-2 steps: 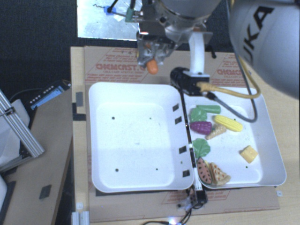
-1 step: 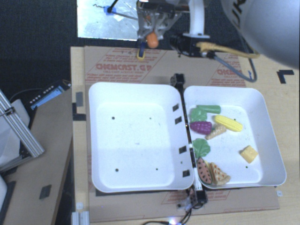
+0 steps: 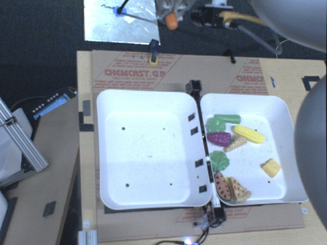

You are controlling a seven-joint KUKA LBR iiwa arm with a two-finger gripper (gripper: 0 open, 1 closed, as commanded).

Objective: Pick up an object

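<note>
At the near edge of the right bin (image 3: pixel 286 137) lie a watermelon slice (image 3: pixel 223 186) and, touching it, a brown pizza-like wedge (image 3: pixel 238 189). Just behind them a green leafy piece (image 3: pixel 219 160) sits against the divider, and a yellow cheese block (image 3: pixel 271 167) rests apart toward the bin's right side. Farther back a purple grape bunch (image 3: pixel 218 139) lies beside a tan cone-shaped piece (image 3: pixel 235 144), with a yellow corn cob (image 3: pixel 249 134) just behind that and a green vegetable (image 3: pixel 223 121) nearest the far wall. The left bin (image 3: pixel 107 152) shows its bare white floor with a few small dark dots. Both bins sit on a cardboard sheet on the worktop (image 3: pixel 51 157).

Beyond the bins, at the top of the view, the gripper (image 3: pixel 172 15) hangs high over the dark floor, its fingers closed around a small orange object (image 3: pixel 171 21) at their tips. The grey arm (image 3: pixel 291 14) sweeps in from the upper right.
</note>
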